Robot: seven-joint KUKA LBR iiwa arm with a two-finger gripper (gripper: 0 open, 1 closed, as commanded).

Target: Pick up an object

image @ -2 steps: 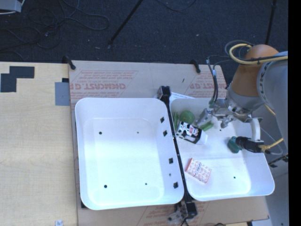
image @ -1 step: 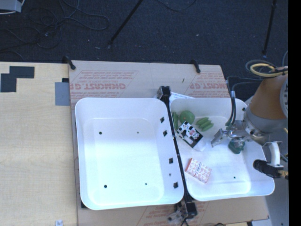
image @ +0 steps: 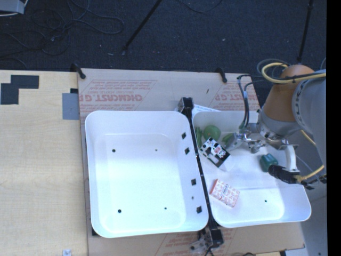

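Reaching stage, nothing lifted. Hand [image: 246,137] low in the right bin [image: 298,215], far side, by the green object [image: 212,131]; grip state impossible to tell. Next: settle over it, close, lift straight.

we've got just one fixed cam up above the bench [image: 42,169], looking down at a slant, far enough back to fit both white bins [image: 138,175] side by side, with the dark floor up top and the arm [image: 298,103] coming in from the right.

Green ball [image: 211,132], black-white box [image: 215,151] (tilted), patterned packet [image: 224,192] in right bin [image: 298,209].
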